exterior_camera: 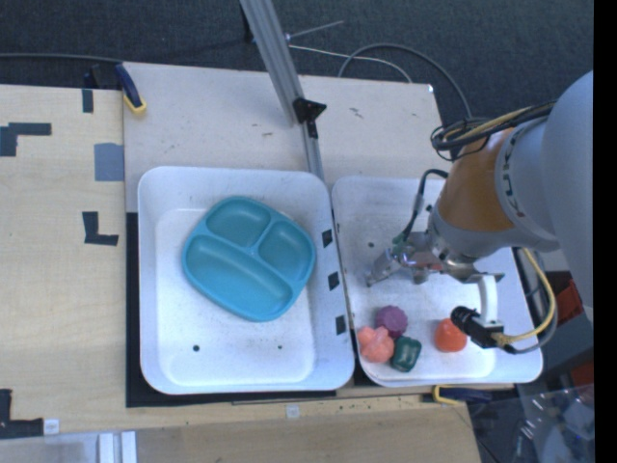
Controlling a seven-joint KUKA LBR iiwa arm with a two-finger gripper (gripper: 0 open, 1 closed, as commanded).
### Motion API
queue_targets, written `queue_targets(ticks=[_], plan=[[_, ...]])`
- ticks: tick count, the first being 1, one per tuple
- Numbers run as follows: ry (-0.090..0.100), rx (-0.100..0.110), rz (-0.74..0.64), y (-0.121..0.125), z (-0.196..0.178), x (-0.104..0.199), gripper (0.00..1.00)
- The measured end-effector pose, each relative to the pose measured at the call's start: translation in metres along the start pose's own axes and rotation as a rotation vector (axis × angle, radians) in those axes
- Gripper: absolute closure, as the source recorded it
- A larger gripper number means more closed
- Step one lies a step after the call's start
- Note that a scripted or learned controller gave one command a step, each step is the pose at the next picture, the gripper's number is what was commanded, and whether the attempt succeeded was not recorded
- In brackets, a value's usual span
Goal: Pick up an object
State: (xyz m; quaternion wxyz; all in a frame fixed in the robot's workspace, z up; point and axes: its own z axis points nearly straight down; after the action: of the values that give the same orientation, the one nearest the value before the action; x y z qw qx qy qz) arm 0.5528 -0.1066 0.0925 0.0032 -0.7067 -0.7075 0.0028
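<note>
In the right bin [366, 210], my gripper [395, 275] hangs low over the bin floor, left of the middle. It is open, and bare white floor shows between its fingers. Several small objects lie along the bin's front. A purple piece [390, 318] sits just in front of the gripper and apart from it. A salmon-orange piece [375, 343] and a dark green piece [405, 353] touch each other at the front edge. A red-orange piece [448, 336] lies further right, beside the black cable fitting on my arm.
The left bin [159, 355] holds a blue divided plate [249, 257], tilted toward the middle. A metal pole [280, 61] slants down to the wall between the bins. Cables [535, 307] loop off my arm over the right bin's right edge.
</note>
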Motion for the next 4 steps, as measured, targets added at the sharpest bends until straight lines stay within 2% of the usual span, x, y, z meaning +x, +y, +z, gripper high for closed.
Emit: queue_targets(ticks=[1, 2, 4], plan=[[0.001, -0.004, -0.002, 0.001, -0.013, 0.001, 1.00], [-0.001, -0.011, 0.001, 0.002, -0.065, -0.010, 1.00], [-0.001, -0.012, -0.001, 0.006, -0.151, -0.004, 1.00]])
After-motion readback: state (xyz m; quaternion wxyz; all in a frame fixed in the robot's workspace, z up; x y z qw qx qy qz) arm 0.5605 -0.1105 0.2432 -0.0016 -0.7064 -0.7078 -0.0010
